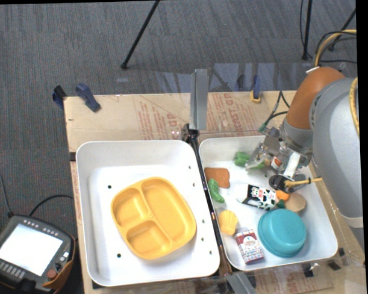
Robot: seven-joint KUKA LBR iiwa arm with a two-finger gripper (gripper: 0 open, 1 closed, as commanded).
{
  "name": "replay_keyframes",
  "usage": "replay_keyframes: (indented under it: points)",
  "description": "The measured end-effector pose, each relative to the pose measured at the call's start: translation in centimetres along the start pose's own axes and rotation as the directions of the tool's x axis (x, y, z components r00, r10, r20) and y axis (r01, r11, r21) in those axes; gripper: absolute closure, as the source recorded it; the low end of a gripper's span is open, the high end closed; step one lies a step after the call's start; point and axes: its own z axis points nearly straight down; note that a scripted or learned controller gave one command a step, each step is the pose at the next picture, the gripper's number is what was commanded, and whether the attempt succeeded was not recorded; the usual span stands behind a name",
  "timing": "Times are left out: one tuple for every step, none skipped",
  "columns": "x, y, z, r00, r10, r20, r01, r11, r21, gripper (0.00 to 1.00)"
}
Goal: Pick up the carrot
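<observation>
A small orange piece that looks like the carrot (283,195) lies in the right bin (329,229). It sits between the cow-patterned carton (260,197) and a tan round thing (296,203), and the robot's wrist gear partly covers it. My gripper (259,159) is low in the back of the right bin, up and to the left of the carrot. A green toy (241,157) lies close to its tip. Nothing can be seen held in the gripper.
The right bin also holds a teal bowl (283,233), a red and white box (249,245), a yellow shell shape (227,221), a green piece (216,191) and an orange-brown slab (218,176). A yellow divided plate (152,218) lies in the left bin (94,170).
</observation>
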Motion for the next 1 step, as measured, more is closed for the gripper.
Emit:
replay_keyframes:
  points:
    - [-4.23, -6.48, 0.12, 0.999, -0.043, 0.006, 0.043, 0.998, -0.035, 0.0]
